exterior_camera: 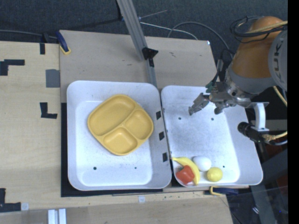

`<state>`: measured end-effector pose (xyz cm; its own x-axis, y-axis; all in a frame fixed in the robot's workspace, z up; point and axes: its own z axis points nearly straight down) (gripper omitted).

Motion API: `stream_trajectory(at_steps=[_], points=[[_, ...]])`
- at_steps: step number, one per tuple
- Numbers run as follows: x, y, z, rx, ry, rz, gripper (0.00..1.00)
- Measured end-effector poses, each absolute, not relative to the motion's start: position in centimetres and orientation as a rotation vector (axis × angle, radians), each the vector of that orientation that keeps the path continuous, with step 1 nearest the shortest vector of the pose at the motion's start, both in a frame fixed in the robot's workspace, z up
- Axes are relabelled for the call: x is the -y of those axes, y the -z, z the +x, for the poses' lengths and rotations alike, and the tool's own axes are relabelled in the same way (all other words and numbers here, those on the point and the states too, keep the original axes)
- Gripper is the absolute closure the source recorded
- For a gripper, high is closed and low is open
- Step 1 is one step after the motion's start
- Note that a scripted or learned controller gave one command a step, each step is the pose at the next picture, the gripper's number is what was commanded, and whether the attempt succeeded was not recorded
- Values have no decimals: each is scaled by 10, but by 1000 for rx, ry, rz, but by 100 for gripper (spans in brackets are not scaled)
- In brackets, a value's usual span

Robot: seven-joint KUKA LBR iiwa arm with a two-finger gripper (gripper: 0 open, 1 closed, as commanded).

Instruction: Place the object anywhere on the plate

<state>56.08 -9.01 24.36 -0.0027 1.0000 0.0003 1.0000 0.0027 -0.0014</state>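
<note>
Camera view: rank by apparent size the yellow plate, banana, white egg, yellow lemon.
Largest to smallest as they look:
1. yellow plate, far the largest, in the left bin
2. banana, partly covered by a red item
3. white egg and yellow lemon: too alike to rank.

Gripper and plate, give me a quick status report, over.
Gripper open, holding nothing, over upper part of right bin. Yellow plate bare in left bin. Banana, red item, white egg, yellow ball clustered at right bin's near edge. Path clear.
</note>
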Motion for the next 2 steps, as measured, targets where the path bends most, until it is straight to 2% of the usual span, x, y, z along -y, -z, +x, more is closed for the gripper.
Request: stream_trajectory(at_steps=[1,2], points=[[90,-244,561,2223,-1,-2218,0],[82,-192,554,2220,-8,-2216,0]])
